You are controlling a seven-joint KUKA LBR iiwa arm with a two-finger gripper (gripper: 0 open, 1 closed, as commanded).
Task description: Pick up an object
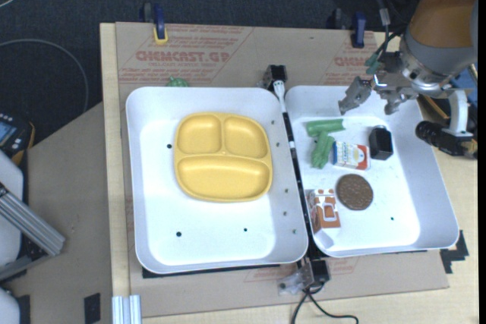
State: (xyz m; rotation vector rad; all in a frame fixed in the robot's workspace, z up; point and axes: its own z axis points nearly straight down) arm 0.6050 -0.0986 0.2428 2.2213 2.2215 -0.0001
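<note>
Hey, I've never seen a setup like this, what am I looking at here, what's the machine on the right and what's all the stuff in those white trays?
This is one picture from a camera fixed above a workbench, looking down at a slant. The grey and orange machine at the right is a robot arm; its gripper, a two-finger claw, hovers over the far edge of the right bin with its fingers spread and nothing between them. Its job is to pick something up. The left bin holds a yellow divided plate. The right bin holds a green toy, a small red and white carton, a black block, a brown round disc and an orange and white packet.
</note>
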